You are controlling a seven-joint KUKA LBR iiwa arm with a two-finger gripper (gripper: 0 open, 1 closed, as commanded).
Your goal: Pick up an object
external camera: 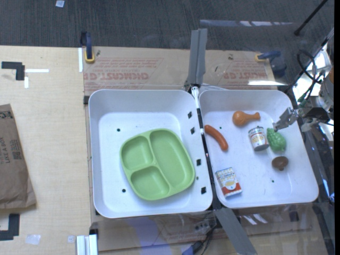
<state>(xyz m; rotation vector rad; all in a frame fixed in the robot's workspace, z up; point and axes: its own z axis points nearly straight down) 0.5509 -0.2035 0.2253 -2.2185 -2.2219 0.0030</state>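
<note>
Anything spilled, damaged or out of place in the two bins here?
Nothing stands out. The green divided plate lies flat in the left bin; the sausage, can, small carton and other toy foods lie loose and apart in the right bin.

floor: dark grey carpet (133,9) running across the top | bench: pale wood surface (42,142) lying under a printed cardboard sheet (138,70) | left edge: brown paper bag (13,158) lying flat | light: glare shining at upper right

Glossy white plastic bins (101,158); matt green plastic tray (156,163).
</note>
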